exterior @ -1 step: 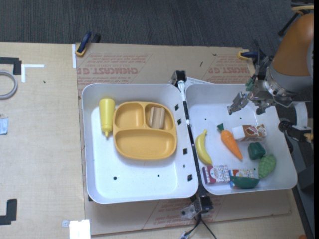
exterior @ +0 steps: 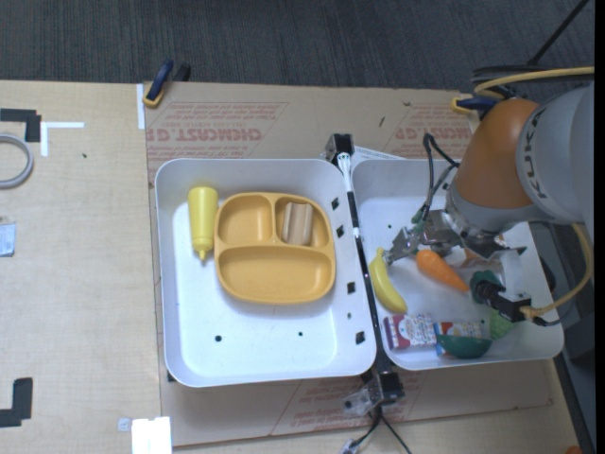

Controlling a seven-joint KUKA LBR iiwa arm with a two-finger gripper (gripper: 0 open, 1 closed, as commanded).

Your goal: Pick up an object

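a single fixed camera looks down at a slant from above the bench [exterior: 76,282], far enough back to take in both white bins: the left bin [exterior: 255,348] sits mid-frame, the right bin [exterior: 397,192] toward the right edge, where the arm [exterior: 529,159] enters. dark floor [exterior: 302,22] fills the top strip.

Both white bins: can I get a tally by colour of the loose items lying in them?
Yellow: 3 (plastic mustard bottle, divided plastic plate, toy banana)
Tan: 1 (small cylinder in the plate's upper right compartment)
Orange: 1 (toy carrot)
Red and white: 1 (flat packet)
Green: 1 (rounded item; a further green piece by the arm is unclear)
Total: 7
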